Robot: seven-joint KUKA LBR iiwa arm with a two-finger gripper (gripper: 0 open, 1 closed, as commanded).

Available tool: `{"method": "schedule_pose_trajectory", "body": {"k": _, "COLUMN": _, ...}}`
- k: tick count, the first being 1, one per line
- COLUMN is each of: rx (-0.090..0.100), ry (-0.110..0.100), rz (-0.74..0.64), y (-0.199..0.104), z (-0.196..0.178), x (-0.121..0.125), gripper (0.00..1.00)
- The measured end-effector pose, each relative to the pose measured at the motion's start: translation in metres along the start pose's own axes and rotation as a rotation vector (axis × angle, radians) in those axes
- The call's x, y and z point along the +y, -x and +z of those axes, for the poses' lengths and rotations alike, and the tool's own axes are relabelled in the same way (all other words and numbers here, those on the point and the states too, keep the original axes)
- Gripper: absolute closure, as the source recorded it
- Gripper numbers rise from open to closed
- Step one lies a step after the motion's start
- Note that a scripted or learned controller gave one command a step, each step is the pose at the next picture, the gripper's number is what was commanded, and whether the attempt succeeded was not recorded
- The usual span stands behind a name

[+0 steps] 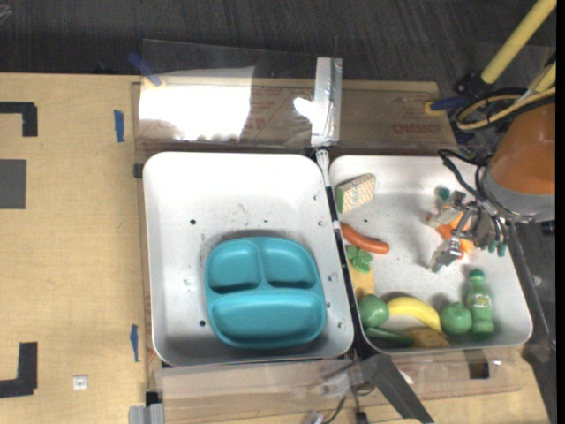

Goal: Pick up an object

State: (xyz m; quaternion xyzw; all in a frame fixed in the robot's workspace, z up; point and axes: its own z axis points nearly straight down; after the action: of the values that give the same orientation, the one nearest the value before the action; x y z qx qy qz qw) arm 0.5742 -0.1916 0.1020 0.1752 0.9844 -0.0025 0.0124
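My gripper (446,253) hangs low over the right bin (402,173), in its right half, below the arm's orange band (530,153). A small orange piece (452,223) sits against the gripper's body; I cannot tell whether it is a toy or part of the tool. Toys lie in this bin: a tan sandwich wedge (356,191), a red chili (365,239), a small green piece (359,259), a green pepper (372,309), a yellow banana (415,312), a round green fruit (456,319) and a green bottle (479,297). The gripper is just above and left of the bottle.
The left bin (177,193) holds a teal divided plate (263,288) near its front. A ridge (332,219) separates the two bins. Yellow and black cables (494,104) run behind the arm. Clear plastic sheeting (229,104) stands behind the bins.
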Motion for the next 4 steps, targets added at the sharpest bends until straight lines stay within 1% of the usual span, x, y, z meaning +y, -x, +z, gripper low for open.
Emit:
{"method": "schedule_pose_trajectory", "body": {"k": 1, "rx": 0.016, "ry": 0.003, "rz": 0.101, "y": -0.012, "z": 0.013, "x": -0.006, "gripper": 0.0}}
{"method": "schedule_pose_trajectory", "body": {"k": 2, "rx": 0.014, "ry": 0.001, "rz": 0.201, "y": -0.034, "z": 0.012, "x": 0.004, "gripper": 0.0}}
{"method": "schedule_pose_trajectory", "body": {"k": 3, "rx": 0.013, "ry": -0.001, "rz": 0.114, "y": 0.013, "z": 0.014, "x": 0.022, "gripper": 0.0}}
{"method": "schedule_pose_trajectory", "body": {"k": 4, "rx": 0.015, "ry": 0.004, "rz": 0.107, "y": -0.059, "z": 0.01, "x": 0.079, "gripper": 0.0}}
